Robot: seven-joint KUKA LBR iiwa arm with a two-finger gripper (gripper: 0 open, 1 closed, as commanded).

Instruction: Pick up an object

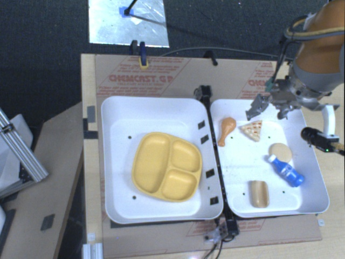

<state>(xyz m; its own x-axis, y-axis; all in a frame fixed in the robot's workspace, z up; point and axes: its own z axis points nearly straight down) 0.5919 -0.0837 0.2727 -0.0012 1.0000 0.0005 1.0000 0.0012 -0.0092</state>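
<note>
While the arm hangs over the far right of the bench, two white bins sit side by side below it. From the left, the left bin (116,144) holds one thing, a yellow divided tray (167,166) with three compartments, lying flat near the bin's middle. Across the black divider, the right bin (315,198) holds five loose things: one toy drumstick (226,129), one pizza wedge (252,129), one tan hot-dog bun (259,193), one beige round piece (280,151) and one blue bottle (286,171). The drumstick lies near the divider, its long axis running near to far, thick end toward the far wall and thin end toward me. The wedge lies just beside it. The bottle slants, white cap up-left touching the round piece, base down-right. Farthest right, the gripper (269,107) hovers above the bin's far edge, its two dark fingers spread apart with nothing between them.
</note>
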